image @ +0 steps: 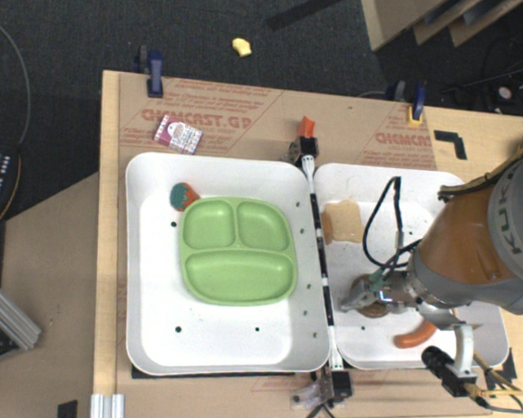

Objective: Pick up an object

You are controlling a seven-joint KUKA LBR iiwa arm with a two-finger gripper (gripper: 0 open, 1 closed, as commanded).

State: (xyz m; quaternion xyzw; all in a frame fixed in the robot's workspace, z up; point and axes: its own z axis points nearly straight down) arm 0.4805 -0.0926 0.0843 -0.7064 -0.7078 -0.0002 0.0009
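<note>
The arm [475, 247] reaches in from the right and bends down over the right bin [413, 351], with the gripper [367, 298] low near that bin's left wall. I cannot tell its state. An orange object [414, 335] lies just beside it, a tan sponge [342, 222] farther back, and the left bin [145, 312] holds a green 3-compartment plate [237, 250].

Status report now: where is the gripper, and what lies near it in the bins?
Gripper low in right white bin, fingers unclear. Orange sausage-shaped object beside it, not held. Tan bread-like piece behind. Green divided plate in left white bin.
</note>
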